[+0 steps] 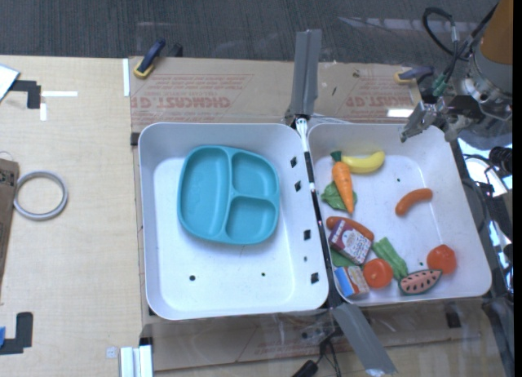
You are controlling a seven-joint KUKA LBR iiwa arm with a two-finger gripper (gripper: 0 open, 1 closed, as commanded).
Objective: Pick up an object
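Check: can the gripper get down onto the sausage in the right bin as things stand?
Probably yes. The sausage lies alone on bare bin floor, apart from the banana and the carrot, nothing on top of it. The gripper sits above the right bin's far corner, with open space between them.

— What's cut off or hard to read here?

— The arm runs out at the top right corner, so just its wrist end is in view. The gripper sits at the right bin's far rim; its fingers are too small and dark to judge.

— Anything in the bins?

— A small blue packet is partly covered by a tomato, its label unreadable. At the left edge, a brown object is cropped.
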